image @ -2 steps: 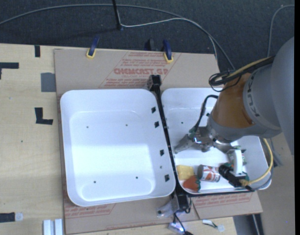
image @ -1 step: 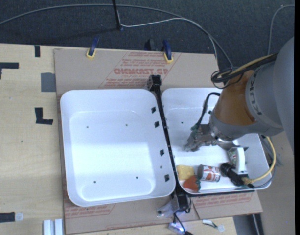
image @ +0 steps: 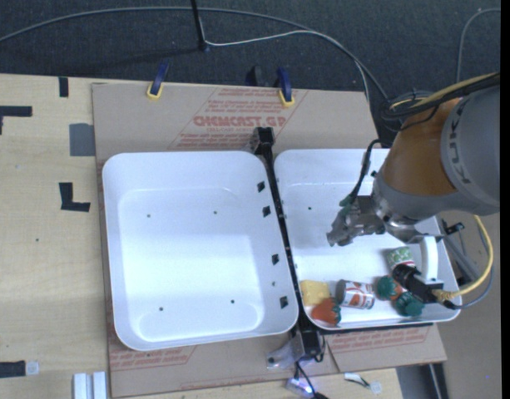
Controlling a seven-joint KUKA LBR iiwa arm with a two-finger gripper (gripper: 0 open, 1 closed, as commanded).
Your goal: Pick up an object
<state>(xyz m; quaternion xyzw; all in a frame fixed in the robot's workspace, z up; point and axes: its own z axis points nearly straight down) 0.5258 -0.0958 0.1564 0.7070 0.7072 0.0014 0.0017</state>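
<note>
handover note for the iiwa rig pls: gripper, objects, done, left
Gripper: over the right bin, above its middle; nothing visible between its fingers, open or shut unclear.
Objects: clustered along the right bin's near edge: yellow item, red item, small can, green pieces.
Left bin: bare white floor.
Done: no pick yet.
Left: descend on one object, grasp, lift.

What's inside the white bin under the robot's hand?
In the right bin, toys lie along the near edge: a yellow one, a red one, a small can, green pieces. The arm hides the far right corner.
</note>
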